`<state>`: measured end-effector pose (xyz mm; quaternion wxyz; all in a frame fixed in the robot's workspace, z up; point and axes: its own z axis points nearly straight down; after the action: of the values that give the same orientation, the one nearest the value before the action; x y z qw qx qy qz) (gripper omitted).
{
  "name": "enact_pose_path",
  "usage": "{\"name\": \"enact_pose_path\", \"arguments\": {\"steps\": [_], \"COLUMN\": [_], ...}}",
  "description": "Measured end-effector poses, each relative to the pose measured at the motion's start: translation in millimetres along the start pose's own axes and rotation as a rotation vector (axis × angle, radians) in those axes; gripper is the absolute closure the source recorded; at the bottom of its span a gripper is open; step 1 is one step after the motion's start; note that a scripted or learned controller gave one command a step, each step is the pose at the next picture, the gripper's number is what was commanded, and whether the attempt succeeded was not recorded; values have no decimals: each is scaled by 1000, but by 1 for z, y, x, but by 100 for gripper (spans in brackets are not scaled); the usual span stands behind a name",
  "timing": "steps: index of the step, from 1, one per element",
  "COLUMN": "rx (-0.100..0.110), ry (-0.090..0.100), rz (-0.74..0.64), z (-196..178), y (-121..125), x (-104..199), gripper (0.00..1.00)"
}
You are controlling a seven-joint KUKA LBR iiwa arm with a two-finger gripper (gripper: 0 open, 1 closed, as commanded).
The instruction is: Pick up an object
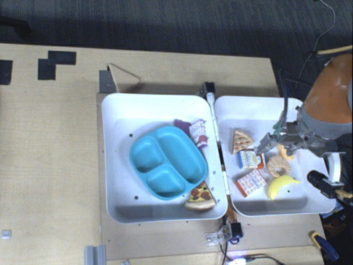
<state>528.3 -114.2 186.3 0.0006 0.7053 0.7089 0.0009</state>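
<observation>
My gripper [277, 145] hangs open over the middle of the right bin [309, 206], reaching in from the right. Just below it lie a tan round cookie-like piece [278, 164] and a blue-and-white packet [249, 159]. A yellow banana-shaped toy [281, 186] and a red-and-white packet [251, 182] lie nearer the front wall. A pizza slice [241, 140] rests to the gripper's left. A small orange piece [284, 151] shows right under the fingers, and I cannot tell whether they touch it.
The left bin [118, 148] holds a blue divided plate [167, 162], a purple packet [196, 131] and a second pizza slice [200, 196] at its front right corner. A raised divider [219, 148] separates the bins. Cables lie off the bench's front edge.
</observation>
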Motion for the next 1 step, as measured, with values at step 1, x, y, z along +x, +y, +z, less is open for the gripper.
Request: {"name": "enact_pose_path", "arguments": {"steps": [1], "rx": [-11], "ry": [-5], "rz": [3], "z": [89], "y": [6], "x": [-53], "gripper": [0]}}
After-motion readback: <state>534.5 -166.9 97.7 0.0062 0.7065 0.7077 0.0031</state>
